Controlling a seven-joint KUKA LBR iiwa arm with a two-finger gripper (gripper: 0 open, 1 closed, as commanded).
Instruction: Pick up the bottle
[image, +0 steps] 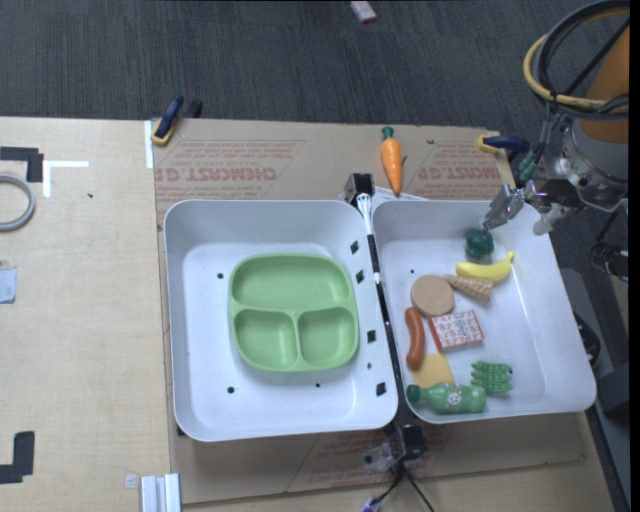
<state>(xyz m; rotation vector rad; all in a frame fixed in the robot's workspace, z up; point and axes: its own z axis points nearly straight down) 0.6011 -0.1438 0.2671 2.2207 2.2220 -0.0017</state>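
While my gripper (503, 210) hovered over the right bin's (560, 290) far edge, its state indeterminable, the green bottle (447, 398) lay sideways by the near wall; probably light, rigid, slippery; best pinched mid-body.

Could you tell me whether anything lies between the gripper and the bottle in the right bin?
Yes. The gripper hovers over the bin's far end, while the green bottle lies at the near edge. Between them sit a banana, a round cookie and a red patterned box. Approaching from above would avoid them.
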